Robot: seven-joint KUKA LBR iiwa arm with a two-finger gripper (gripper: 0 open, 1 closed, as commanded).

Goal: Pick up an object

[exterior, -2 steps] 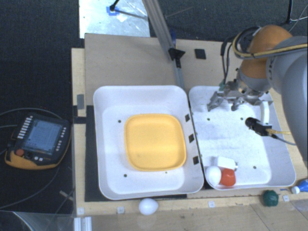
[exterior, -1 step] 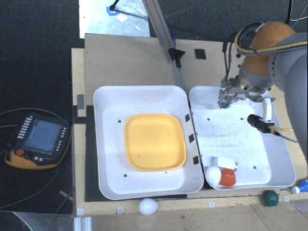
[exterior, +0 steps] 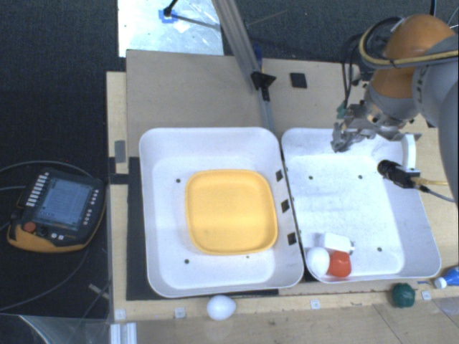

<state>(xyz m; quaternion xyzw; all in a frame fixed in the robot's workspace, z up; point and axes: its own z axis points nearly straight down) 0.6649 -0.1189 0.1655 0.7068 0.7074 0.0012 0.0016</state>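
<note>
My gripper (exterior: 343, 140) hangs over the far edge of the right bin (exterior: 358, 192), with nothing seen between its fingers. At that bin's near left corner sit a white ball (exterior: 318, 259), a red-orange object (exterior: 340, 264) and a small white block (exterior: 337, 242), close together. A yellow square plate (exterior: 231, 211) lies in the middle of the left bin (exterior: 161, 192). The gripper is far from all of these.
A white egg-shaped object (exterior: 221, 307) lies on the bench in front of the left bin. A dark green ball (exterior: 403, 294) rests outside the right bin's near right corner. A teach pendant (exterior: 54, 208) lies on the floor at left.
</note>
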